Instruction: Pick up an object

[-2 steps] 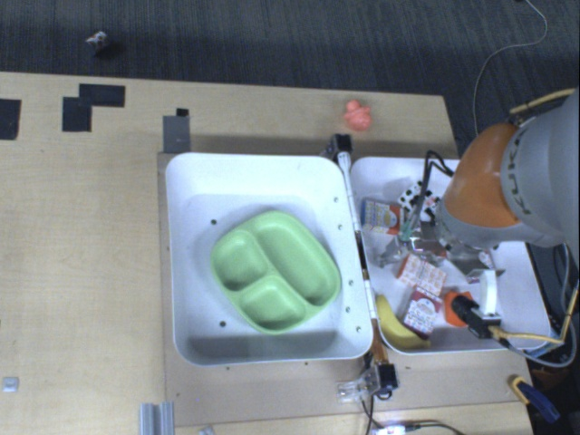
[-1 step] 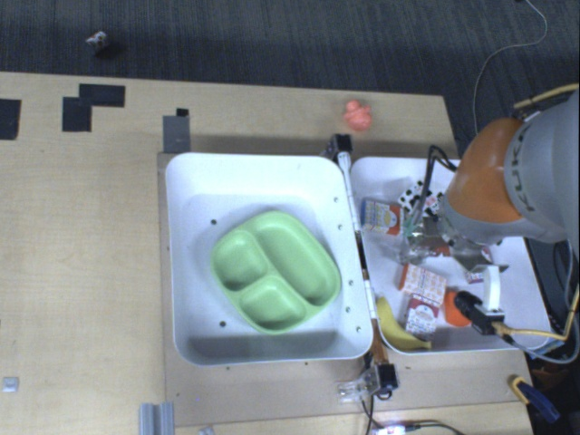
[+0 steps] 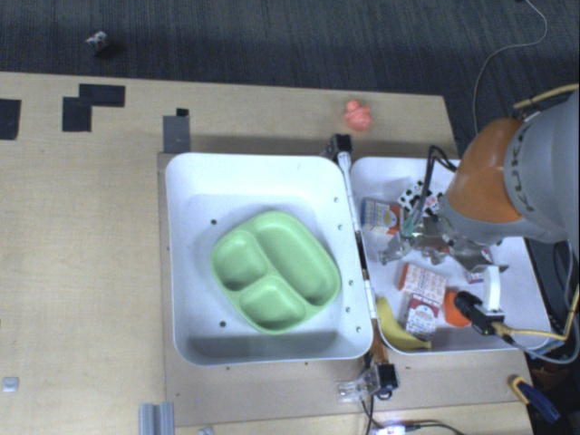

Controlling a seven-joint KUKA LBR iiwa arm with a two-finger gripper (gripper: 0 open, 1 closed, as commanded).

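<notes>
A: Left bin (image 3: 186,243)?
B: Green three-compartment plate (image 3: 275,268), lying flat near the middle.
A: Right bin (image 3: 521,270)?
B: Yellow banana (image 3: 396,327) at the front left corner; red-and-white carton (image 3: 422,299) just beside it; small printed packet (image 3: 376,213) farther back.
A: Arm (image 3: 521,175) pose?
B: Enters from the right, orange band above the wrist, bent down over the right bin. Gripper (image 3: 419,234) low among the clutter; cannot tell how it is set.

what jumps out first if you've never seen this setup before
The green divided plate lying alone in the left bin draws the eye first. Next is the grey arm with its orange band, reaching from the right over the cluttered right bin, where a banana lies at the front edge.
</notes>
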